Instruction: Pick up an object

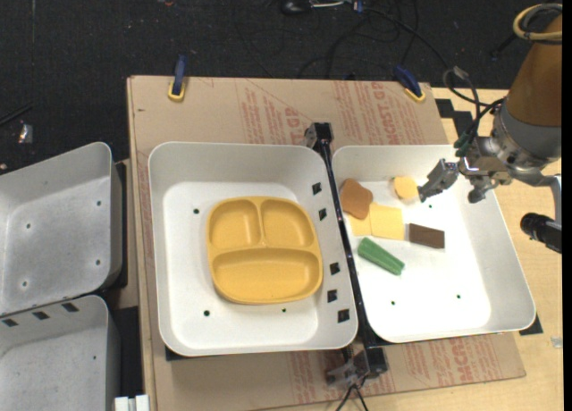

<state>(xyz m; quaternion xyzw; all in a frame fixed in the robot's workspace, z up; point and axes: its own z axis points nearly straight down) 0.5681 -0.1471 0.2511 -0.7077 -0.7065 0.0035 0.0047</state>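
Several small objects lie in the left part of the right bin: an orange-brown piece, a pale yellow block, a small yellow chunk, a brown bar and a green stick. My gripper hangs over the upper right part of that bin, open, with one dark finger close to the small yellow chunk and the other finger further right. Nothing is between the fingers.
The left bin holds a yellow divided tray. Both bins rest on a cardboard sheet held by clamps. Grey metal trays lie at the far left. Cables cross the dark floor behind.
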